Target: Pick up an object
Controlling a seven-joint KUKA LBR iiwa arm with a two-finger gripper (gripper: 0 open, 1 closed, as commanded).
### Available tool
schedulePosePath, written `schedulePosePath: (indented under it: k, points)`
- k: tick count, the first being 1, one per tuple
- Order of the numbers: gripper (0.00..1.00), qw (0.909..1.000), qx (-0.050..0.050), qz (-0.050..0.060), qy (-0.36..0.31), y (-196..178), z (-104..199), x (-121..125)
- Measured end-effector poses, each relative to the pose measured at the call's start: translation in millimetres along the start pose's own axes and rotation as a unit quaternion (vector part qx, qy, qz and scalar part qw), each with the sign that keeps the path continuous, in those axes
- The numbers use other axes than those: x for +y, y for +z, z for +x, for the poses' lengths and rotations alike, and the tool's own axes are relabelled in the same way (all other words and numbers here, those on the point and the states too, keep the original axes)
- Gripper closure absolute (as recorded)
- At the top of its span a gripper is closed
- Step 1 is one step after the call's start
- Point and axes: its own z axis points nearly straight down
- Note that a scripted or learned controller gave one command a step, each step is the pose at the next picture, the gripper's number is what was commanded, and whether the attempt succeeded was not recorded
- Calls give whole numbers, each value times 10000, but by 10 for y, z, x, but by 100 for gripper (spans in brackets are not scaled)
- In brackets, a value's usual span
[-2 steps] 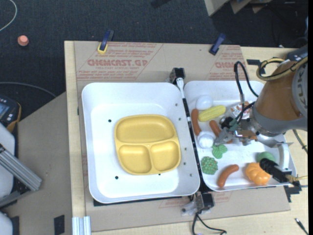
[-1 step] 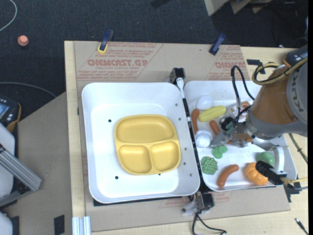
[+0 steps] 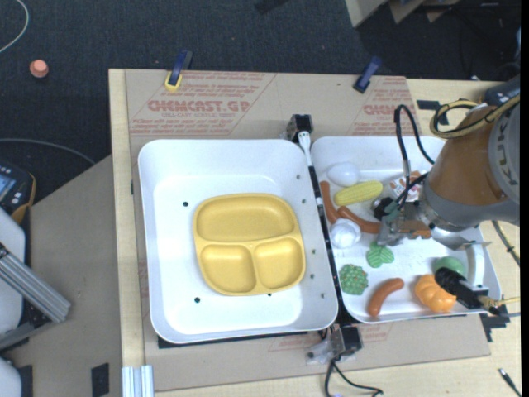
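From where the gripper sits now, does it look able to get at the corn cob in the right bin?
Probably yes. The gripper hangs low in the right bin, just nearer the camera than the corn cob. The cob lies on top, uncovered; a white egg-shaped piece and an orange sausage crowd it.

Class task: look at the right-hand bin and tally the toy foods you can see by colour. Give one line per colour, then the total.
Counted in the right bin, near the gripper:
White: 2, white piece, second white piece
Yellow: 1, corn cob
Green: 3, broccoli, green piece, green piece at right
Orange or red-brown: 4, sausage, orange fruit, two curved strips
Total: 10
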Motion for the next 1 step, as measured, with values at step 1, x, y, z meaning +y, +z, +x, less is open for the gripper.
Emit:
schedulePosePath:
  k: [1]
  points:
    - [100,10000,-16,1,-7,-476,1,-75]
